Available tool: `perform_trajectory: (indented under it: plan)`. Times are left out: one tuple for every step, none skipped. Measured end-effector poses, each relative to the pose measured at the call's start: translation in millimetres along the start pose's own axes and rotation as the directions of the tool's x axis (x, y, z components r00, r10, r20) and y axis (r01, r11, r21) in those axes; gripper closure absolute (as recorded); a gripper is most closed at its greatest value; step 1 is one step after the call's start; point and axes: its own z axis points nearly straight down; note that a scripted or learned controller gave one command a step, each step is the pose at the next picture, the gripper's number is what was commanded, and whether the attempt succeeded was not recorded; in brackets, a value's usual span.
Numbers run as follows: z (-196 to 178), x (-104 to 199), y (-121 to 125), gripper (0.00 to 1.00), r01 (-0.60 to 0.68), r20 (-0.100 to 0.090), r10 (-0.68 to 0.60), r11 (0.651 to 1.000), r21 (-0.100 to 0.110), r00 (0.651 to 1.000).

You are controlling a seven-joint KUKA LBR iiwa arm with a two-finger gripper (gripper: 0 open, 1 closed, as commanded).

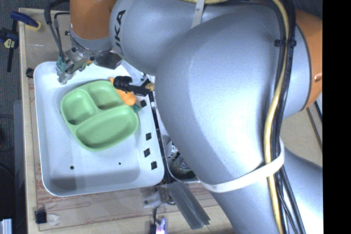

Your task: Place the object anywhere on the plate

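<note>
**Gripper at the bin's far-left corner, orange object beside the plate**

The gripper hangs over the far-left corner of the left bin, just beyond the green plate. Whether it is open or closed cannot be told. The divided plate lies in the bin's far half. An orange object rests at the plate's right rim, near the bin's right wall, partly under the arm.

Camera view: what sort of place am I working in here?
Probably a robot lab test bench: a KUKA arm with taped cables reaches over a white bin holding a green divided plate, with blue clamps at the bench's edge.
</note>
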Motion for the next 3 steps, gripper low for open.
perform_trajectory:
  plan:
    - [-33,24,-6,1.0,-0.153,0.001,0.153,0.988,-0.002,0.988]
    - [-26,16,13,1.0,-0.325,0.001,0.325,0.946,-0.003,0.946]
    - [-8,16,13,1.0,-0.38,0.0,0.38,0.925,0.001,0.925]
